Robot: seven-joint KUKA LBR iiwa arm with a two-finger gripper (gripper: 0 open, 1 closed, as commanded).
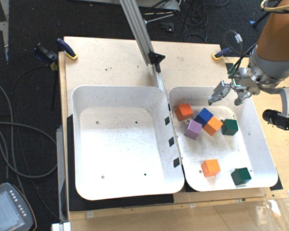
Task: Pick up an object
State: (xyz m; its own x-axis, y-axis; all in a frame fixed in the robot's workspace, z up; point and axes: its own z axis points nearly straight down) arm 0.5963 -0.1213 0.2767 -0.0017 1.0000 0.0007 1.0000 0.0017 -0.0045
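Seven blocks lie just below the spread, empty gripper (229,96), nearest the blue block (204,115), so the approach seems underway; next, descend and clamp.

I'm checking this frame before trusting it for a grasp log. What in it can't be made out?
- Claw, camera view: its height above the right bin is unreadable from this slanted view.
- Purple block: its top corner is hidden by the blue block.
- Arm: cut off by the right edge.

Orange, blue, purple, green cubes (204,115)
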